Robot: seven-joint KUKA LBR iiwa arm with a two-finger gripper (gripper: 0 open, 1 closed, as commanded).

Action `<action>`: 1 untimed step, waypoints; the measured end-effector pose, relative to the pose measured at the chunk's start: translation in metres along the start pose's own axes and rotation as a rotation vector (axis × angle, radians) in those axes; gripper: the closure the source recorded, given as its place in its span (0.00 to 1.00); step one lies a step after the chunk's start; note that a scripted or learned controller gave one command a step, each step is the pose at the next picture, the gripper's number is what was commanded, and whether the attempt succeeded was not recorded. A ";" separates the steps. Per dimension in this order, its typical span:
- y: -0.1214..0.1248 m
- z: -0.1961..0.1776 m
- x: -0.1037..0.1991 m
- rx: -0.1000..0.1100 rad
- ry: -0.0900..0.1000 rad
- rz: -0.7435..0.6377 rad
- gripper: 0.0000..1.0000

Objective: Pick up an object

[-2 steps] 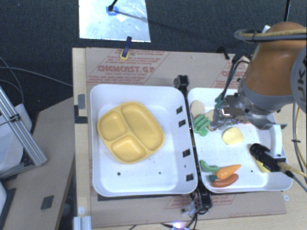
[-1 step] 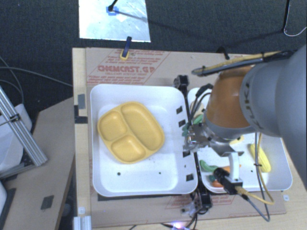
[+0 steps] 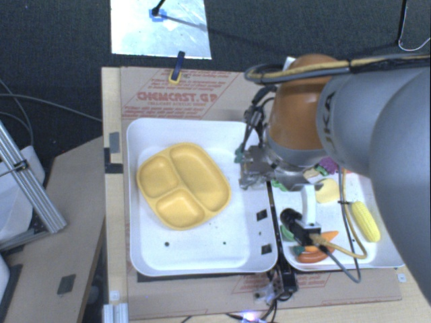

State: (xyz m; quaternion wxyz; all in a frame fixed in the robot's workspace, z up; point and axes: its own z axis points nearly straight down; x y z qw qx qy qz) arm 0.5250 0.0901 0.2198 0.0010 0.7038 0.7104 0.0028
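My gripper hangs under the grey and orange wrist, over the wall between the two bins, at the left edge of the right bin. The wrist covers most of it. In the right bin lie a yellow corn cob, a pale yellow piece, a purple piece, an orange carrot-like piece and something green. The arm hides much of this bin.
The left bin holds a yellow divided plate toward its back left. Cardboard lies under both bins, with a small blue and yellow item at its far edge.
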 end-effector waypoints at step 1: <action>0.031 -0.170 0.041 -0.016 0.004 0.000 1.00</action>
